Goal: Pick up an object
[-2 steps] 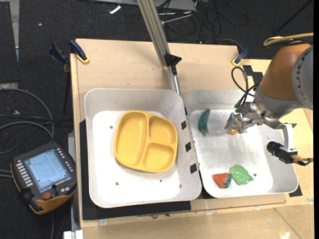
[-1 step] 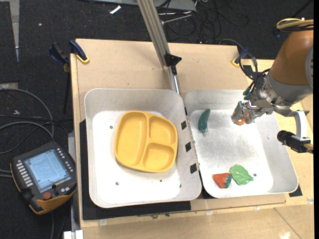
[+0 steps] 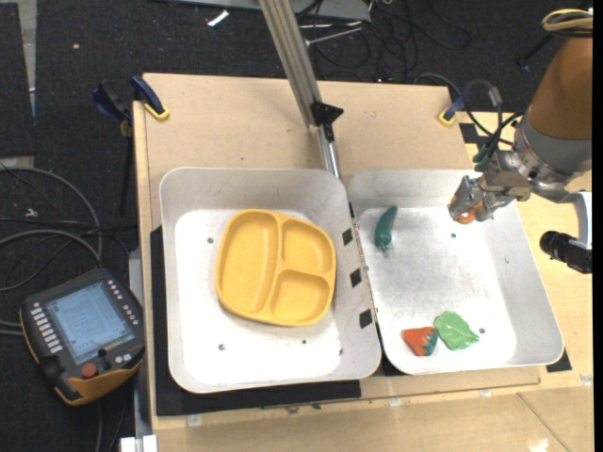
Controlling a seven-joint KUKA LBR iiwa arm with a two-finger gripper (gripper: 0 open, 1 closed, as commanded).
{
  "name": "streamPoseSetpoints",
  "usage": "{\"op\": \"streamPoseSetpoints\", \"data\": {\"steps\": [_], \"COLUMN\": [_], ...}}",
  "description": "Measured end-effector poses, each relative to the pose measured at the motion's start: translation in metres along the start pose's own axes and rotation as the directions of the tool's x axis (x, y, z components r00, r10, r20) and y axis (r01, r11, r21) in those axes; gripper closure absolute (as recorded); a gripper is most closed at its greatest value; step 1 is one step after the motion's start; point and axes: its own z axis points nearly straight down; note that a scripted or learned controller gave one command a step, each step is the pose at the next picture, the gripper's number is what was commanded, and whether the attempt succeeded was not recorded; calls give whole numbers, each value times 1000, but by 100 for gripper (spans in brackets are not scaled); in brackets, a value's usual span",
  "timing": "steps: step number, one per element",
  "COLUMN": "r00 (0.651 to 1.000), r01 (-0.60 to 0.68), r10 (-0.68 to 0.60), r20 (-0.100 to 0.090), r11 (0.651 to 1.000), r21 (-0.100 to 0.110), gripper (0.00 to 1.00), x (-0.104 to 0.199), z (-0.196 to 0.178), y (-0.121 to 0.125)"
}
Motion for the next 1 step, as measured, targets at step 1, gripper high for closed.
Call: {"op": "streamPoseSetpoints", "data": {"steps": [1], "r00": [1000], "r01": [5], "r10": [-5], "r20": [-4], "r11": [1000], "r21": [8], "gripper": [100], "x": [55], "z": [15], "y": [-8]}}
